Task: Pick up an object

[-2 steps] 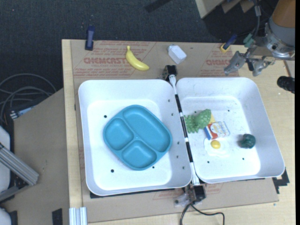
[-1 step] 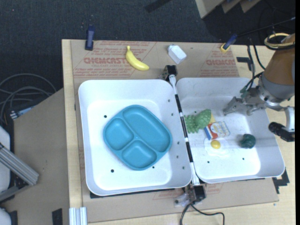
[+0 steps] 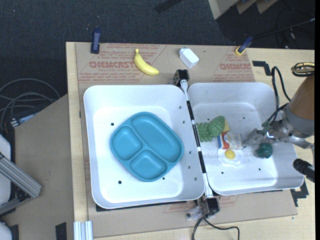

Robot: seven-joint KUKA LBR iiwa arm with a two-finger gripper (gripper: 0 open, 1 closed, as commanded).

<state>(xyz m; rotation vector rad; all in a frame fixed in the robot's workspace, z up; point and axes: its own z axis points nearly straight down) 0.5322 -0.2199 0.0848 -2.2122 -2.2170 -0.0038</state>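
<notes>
The right bin (image 3: 250, 96) holds several small objects. A green leafy toy (image 3: 212, 127) lies near its left wall. Beside it are a red and white piece (image 3: 223, 141) and a small yellow piece (image 3: 229, 154). A dark teal lump (image 3: 264, 150) rests further right on the bin floor. My gripper (image 3: 257, 136) comes in from the right and hangs low over the bin, just above and slightly left of the teal lump. I see nothing clearly held in it.
The left bin (image 3: 100, 104) carries a blue divided plate (image 3: 145, 146). On the bench behind the bins lie a yellow banana (image 3: 144, 64), a white block (image 3: 189, 58) and a blue clip (image 3: 95, 40). Cables run along the right bin's far right corner.
</notes>
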